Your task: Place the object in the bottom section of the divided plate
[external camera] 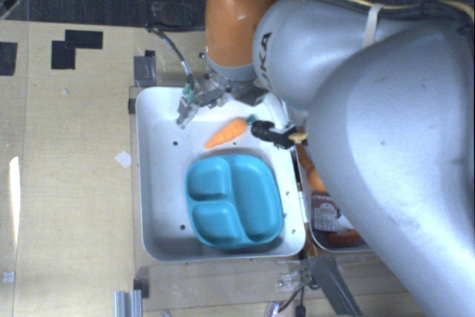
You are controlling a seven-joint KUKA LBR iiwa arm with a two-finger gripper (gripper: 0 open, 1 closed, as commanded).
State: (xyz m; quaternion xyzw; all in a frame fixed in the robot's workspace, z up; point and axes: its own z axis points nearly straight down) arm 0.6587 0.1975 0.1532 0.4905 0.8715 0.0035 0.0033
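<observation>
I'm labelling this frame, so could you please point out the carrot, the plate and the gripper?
carrot (225,133): camera view, middle of its orange body.
plate (256,193): camera view, floor of its large right section.
gripper (184,117): camera view, at its fingertips.

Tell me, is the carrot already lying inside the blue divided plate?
No, the carrot lies on the white bin floor just above the divided plate, outside its rim.

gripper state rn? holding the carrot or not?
Tool: cannot be told from this view. It sits over the left bin, apart from the carrot, which lies on the bin floor above the plate.
</observation>
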